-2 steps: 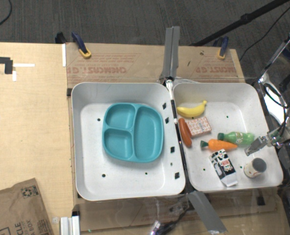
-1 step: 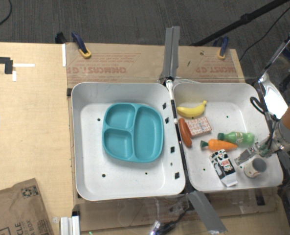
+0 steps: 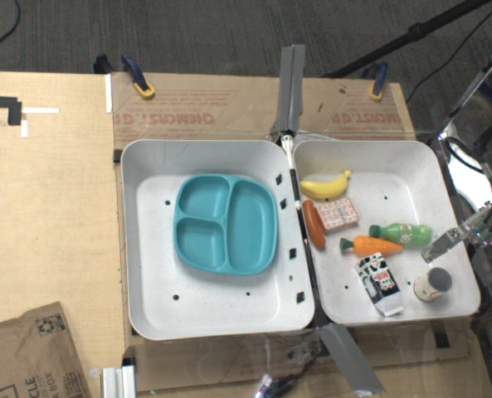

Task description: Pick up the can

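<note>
One set of jaws [image 3: 441, 245] enters at the right bin's [image 3: 395, 152] right edge, just above the can [image 3: 433, 284]; whether they are parted cannot be told, and nothing is seen held. The can stands in the bin's lower right corner, close to the wall. Left of it lie a small carton [image 3: 379, 282], a carrot [image 3: 370, 245] and a green bottle [image 3: 403, 235]. A good grasp probably means centring over the can, descending straight, and keeping one finger off the bin wall. The teal plate [image 3: 226, 223] sits in the left bin [image 3: 146, 222] on the desk [image 3: 38, 189].
</note>
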Action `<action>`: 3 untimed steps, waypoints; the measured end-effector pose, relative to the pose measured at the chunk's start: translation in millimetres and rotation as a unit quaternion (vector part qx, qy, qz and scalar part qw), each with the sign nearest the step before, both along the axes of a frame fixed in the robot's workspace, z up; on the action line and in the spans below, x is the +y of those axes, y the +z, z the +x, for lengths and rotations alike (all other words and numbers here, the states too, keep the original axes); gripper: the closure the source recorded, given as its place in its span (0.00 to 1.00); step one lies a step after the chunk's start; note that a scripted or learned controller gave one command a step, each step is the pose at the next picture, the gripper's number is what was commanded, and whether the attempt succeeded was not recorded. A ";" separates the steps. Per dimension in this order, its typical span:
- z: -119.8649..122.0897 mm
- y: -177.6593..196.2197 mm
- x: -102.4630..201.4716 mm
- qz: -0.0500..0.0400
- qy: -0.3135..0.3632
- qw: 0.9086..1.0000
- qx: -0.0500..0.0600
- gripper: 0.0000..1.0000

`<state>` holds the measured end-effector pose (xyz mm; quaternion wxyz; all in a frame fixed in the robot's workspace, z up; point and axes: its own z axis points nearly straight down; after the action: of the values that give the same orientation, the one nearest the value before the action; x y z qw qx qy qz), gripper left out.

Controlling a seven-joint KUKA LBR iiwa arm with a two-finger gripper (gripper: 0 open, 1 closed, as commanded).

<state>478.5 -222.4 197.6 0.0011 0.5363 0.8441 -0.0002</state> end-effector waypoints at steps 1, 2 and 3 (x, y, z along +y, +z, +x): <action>-0.3 -105.7 0.5 0.000 0.165 0.986 0.000 0.00; 0.5 -96.6 0.6 0.000 0.163 0.987 -0.001 1.00; 33.5 -15.0 16.7 0.000 0.236 0.972 0.000 1.00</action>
<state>512.0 -205.6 182.6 0.0015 0.3214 0.9469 0.0000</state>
